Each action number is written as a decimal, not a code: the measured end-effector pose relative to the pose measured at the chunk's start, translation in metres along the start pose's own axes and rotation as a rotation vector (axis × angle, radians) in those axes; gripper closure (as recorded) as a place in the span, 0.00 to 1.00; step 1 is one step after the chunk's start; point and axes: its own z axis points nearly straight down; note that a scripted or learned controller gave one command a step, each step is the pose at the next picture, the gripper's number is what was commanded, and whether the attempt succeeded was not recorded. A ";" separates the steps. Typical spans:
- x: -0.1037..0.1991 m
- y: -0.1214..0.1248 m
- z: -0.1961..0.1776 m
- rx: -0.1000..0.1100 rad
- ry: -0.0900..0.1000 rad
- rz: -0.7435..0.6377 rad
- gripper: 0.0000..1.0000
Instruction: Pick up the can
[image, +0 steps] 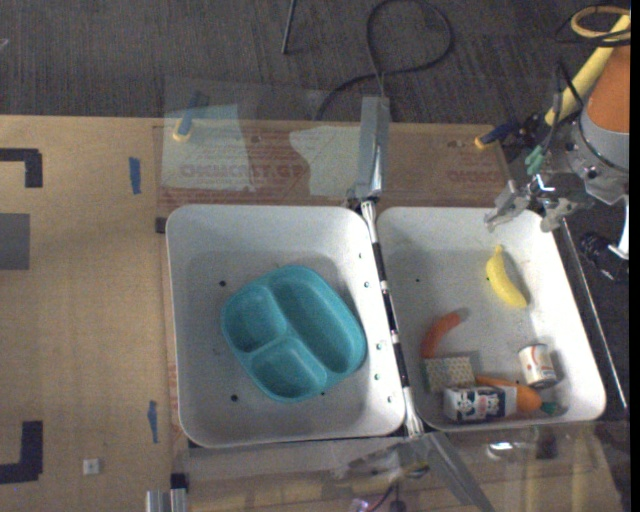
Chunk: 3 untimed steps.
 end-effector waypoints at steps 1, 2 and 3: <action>-0.032 -0.046 0.121 0.001 0.000 0.048 0.00; -0.069 -0.087 0.187 -0.003 -0.001 -0.081 0.00; -0.078 -0.125 0.191 -0.012 0.003 -0.280 0.00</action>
